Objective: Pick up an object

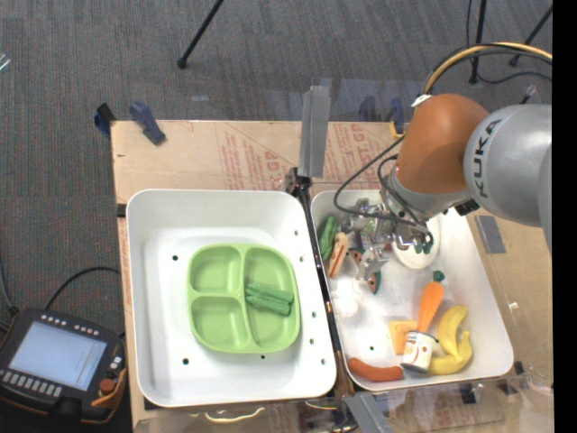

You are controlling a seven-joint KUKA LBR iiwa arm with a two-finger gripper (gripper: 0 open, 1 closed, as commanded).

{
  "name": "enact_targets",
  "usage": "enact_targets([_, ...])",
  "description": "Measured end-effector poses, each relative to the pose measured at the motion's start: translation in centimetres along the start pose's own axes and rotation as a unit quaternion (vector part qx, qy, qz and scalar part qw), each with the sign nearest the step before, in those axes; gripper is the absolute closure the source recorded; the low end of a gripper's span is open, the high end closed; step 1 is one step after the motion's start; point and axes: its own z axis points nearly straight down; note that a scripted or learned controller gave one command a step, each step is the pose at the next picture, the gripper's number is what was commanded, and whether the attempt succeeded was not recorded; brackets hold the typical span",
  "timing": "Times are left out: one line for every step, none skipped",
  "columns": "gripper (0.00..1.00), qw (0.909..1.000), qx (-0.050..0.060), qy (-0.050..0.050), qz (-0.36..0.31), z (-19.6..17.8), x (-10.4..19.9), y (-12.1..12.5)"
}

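Note:
My gripper [368, 253] hangs low over the upper left part of the right bin [482, 309], below the arm's orange band [439, 154]. It is just right of a green cucumber-like piece [325, 234] and a tan stick [337, 256]. A small red and teal thing [372, 280] lies right under it; whether they touch is unclear. A white round thing [416, 253] is partly hidden by the wrist. Further front lie a carrot [430, 305], a banana [453, 343], a yellow cheese wedge [402, 334], a small jar [416, 352] and a red sausage [376, 370].
The left bin [162, 242] holds a green divided plate [216, 289] with a dark green pod [269, 298] on it. A white lump [345, 304] lies by the right bin's left wall. A grey post [315, 138] stands behind the divider between the bins.

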Motion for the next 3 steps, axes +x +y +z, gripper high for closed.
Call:
enact_targets([0.0, 0.9981, 0.0, 0.001, 0.062, 0.0, 6.2, -1.2])
enact_targets([0.0, 0.9971, -0.002, 0.01, 0.076, 0.1, 2.7, -2.5])
enact_targets([0.0, 0.9945, 0.0, 0.002, 0.105, 0.1, 8.3, -1.8])
